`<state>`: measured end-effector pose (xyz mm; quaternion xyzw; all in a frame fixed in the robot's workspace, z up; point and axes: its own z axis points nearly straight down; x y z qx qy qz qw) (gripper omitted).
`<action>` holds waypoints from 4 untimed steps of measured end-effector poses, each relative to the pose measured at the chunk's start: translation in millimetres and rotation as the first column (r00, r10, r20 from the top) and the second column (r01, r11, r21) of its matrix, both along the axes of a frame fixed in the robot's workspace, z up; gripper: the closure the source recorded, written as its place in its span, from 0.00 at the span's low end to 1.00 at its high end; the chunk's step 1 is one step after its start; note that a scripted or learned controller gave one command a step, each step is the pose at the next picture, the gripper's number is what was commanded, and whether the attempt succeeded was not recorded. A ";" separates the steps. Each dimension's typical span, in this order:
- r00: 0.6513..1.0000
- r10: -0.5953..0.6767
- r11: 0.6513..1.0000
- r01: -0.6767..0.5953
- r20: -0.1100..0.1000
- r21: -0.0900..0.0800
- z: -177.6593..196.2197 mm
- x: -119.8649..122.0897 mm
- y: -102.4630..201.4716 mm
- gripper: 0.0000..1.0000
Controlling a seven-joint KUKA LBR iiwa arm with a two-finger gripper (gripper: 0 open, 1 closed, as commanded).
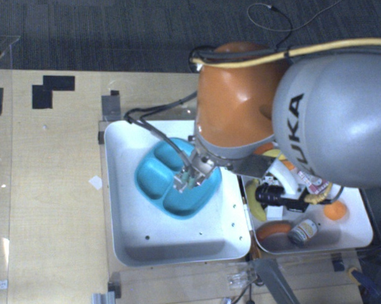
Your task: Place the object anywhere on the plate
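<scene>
A blue plate (155,177) with several compartments lies in the left white bin (128,231), tilted toward the bin's right side. My gripper (188,179) hangs low over the plate's right part, at or just above its surface. I can make out nothing held at its tip. The grey and orange arm (239,109) reaches in from the right and hides the plate's upper right corner.
The right bin (362,236) is mostly hidden by the arm. In its near part lie a yellow banana-like object (257,205), an orange ball (335,211), a brown-red rounded object (275,230), a small can (303,231) and a white printed packet (311,185).
</scene>
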<state>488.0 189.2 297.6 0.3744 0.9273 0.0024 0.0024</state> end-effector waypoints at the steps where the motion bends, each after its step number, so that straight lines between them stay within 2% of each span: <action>1: 0.937 0.351 0.937 -0.351 -0.002 -0.002 -122.5 -0.3 -36.8 1.00; 2: 0.935 0.356 0.935 -0.356 0.001 -0.002 -81.1 22.3 28.6 1.00; 3: 0.935 0.355 0.935 -0.355 0.001 -0.002 -81.2 22.3 28.4 0.00; 4: 0.934 0.356 0.934 -0.356 0.008 0.000 -69.4 24.1 29.3 1.00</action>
